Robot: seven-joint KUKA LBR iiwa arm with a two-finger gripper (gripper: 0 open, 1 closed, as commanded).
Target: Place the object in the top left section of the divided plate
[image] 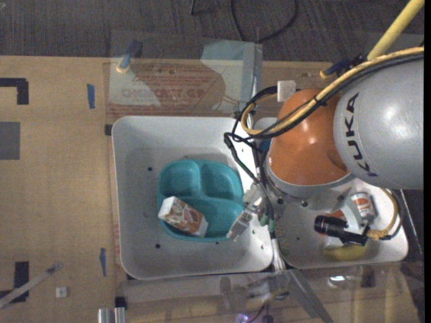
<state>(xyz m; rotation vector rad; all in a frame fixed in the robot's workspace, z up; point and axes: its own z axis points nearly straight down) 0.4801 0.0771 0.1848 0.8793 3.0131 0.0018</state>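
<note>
**Carton lying left of the tool, one section short of its goal**

The arm (384,133) is reaching in from the right of the view and hanging over the seam between the two white bins on the table (54,180). Its tool (240,225) is hovering at the lower right rim of the teal divided plate (222,180), which is sitting in the left bin (135,180). Nothing is showing in the tool's grasp, and I cannot tell from this angle whether it is open or closed.

The likely task object, a small white and orange carton (182,217), is lying on its side over the plate's lower left part, with its lower end reaching toward the plate's rim. Its long axis is running from the view's upper left down to the lower right, so the lower right end is pointing roughly toward the tool. The carton is sitting to the view's left of the tool, near it but apart, with bare plate between them.

The top left section (178,179) is lying just above the carton and is looking bare. In my judgement the carton is not yet placed, and the coming move is calling for a short reach leftward, with the grasp set across the carton's slanted long axis.

In the right bin (397,247) a red-labelled can (361,206) and a yellow item (345,252) are lying under the arm.
</note>
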